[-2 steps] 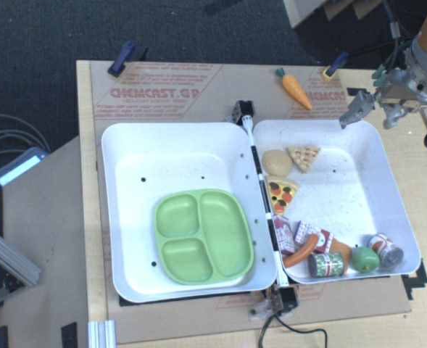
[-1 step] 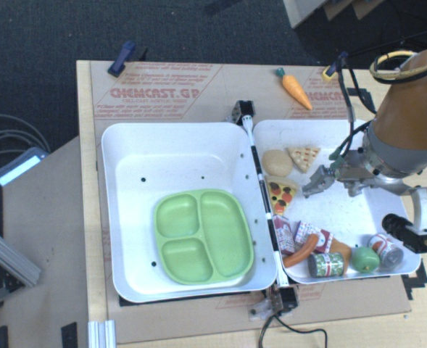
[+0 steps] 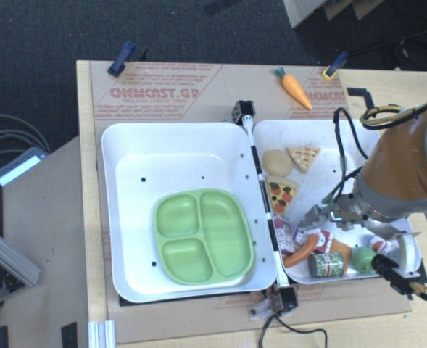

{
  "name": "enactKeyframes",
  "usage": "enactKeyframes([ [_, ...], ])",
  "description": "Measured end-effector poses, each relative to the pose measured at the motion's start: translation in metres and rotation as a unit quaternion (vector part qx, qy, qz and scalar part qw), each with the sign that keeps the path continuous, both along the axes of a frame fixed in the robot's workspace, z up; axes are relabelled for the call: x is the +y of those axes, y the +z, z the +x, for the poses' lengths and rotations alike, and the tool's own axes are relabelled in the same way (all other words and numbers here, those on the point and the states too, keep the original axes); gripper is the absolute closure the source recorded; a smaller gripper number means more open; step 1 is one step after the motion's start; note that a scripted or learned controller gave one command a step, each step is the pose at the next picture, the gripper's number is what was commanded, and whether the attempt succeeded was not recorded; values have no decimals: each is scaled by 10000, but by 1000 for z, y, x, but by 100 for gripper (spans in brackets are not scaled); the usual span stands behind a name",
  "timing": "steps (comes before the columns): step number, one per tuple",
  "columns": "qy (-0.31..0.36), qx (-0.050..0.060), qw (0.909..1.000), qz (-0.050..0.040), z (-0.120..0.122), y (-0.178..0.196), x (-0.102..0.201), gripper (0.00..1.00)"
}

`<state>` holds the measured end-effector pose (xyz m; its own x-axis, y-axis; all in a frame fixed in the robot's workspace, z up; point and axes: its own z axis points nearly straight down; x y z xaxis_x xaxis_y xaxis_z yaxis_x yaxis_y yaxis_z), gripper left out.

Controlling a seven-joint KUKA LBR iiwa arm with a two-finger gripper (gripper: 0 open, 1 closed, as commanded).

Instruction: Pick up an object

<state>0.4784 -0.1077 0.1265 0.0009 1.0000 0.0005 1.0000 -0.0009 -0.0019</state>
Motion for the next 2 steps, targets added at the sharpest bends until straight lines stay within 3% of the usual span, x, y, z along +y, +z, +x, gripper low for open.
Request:
enactKeyframes([
  [1, 2, -2, 10000, 1, 0, -42, 2, 0],
  [2, -1, -16, 10000, -3, 1, -32, 2, 100],
])
